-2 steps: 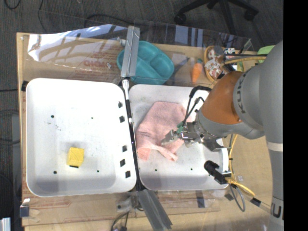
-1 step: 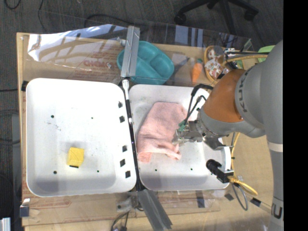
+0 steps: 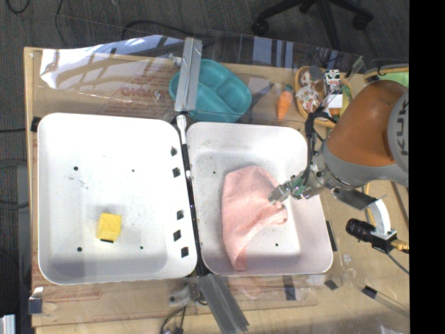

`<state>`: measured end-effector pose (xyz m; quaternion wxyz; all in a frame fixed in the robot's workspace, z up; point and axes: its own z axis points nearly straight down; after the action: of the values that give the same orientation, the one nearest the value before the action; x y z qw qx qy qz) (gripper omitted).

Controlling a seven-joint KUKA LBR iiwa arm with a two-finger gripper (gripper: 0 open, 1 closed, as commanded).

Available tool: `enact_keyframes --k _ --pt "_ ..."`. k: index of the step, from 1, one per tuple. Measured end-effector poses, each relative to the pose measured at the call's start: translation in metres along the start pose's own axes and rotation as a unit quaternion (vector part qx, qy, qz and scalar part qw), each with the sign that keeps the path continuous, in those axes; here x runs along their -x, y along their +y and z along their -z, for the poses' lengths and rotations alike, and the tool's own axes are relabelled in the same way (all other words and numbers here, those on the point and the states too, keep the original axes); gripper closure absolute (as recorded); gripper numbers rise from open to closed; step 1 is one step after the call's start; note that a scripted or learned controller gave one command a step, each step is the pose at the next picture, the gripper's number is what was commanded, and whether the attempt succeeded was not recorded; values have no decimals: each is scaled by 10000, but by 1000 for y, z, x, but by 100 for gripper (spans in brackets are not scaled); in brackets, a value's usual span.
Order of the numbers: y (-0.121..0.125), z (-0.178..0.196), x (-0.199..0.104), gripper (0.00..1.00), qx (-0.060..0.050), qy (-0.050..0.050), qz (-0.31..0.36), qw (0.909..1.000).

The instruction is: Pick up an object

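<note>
Dark grey carpet lies around a wooden bench [image 3: 208, 61], and the feet of a black office chair [image 3: 313, 5] show at the top of the frame. Two shallow white bins sit side by side on the bench. Both look like smooth, hard plastic with rounded corners.

A soft pink cloth [image 3: 247, 214] lies rumpled in the middle of the right bin [image 3: 208, 145]. It is long and folded, with wrinkles running down it. The gripper [image 3: 281, 192] sits right at the cloth's upper right edge — its tip touches the fabric there, and the cloth looks a bit bunched up at that spot. The tip is small and partly lost against the cloth, so how the jaws stand is too hard to tell.

The arm [image 3: 365, 138] comes in from the right of the frame, grey with a big round orange part.

In the left bin [image 3: 62, 138], near the lower middle, rests a small yellow block [image 3: 109, 227] — square and spongy looking.

Behind the bins, at the upper middle, sits a teal tray [image 3: 219, 92] with hollow parts. Next to it lies a small orange carrot toy [image 3: 284, 105].
</note>
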<state>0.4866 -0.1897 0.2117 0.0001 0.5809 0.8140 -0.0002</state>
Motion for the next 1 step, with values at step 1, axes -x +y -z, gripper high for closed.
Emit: enact_keyframes --k 1 --pt "59 58 -7 100 -10 3 -471 9989"
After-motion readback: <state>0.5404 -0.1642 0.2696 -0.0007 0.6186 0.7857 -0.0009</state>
